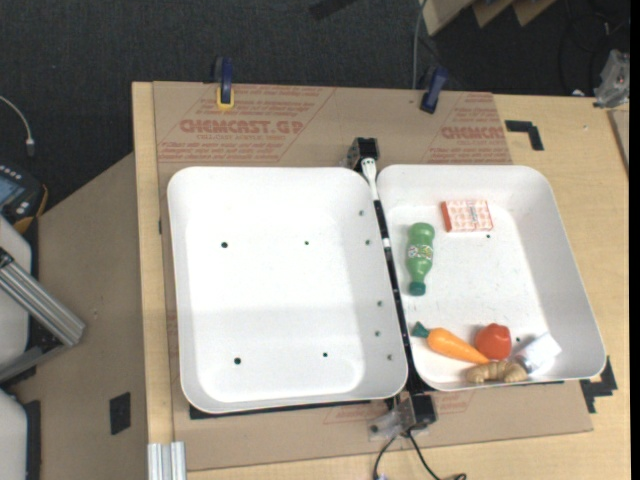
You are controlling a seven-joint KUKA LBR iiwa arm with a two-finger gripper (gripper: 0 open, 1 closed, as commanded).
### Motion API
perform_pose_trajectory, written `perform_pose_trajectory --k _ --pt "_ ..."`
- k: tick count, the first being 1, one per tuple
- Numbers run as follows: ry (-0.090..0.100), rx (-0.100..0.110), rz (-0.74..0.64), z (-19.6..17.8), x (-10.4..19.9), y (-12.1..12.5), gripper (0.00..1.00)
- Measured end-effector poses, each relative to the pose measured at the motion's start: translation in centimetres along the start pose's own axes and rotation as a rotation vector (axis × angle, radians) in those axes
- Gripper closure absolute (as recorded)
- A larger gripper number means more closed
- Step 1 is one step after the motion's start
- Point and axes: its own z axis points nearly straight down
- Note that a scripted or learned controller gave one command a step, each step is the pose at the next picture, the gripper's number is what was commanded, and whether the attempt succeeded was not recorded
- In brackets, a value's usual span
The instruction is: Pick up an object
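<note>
Here, objects in right bin [560, 228].

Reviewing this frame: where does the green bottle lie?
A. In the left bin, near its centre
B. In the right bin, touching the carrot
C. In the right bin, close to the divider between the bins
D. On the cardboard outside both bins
C. The green bottle lies in the right bin, next to the edge it shares with the left bin, and there is a gap between it and the carrot below it.
</note>
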Motion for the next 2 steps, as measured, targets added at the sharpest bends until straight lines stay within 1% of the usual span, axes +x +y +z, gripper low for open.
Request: perform_pose_trajectory --k 2 --pt "-0.006 -0.01 -0.002 -2.2 -0.1 0.3 1.0"
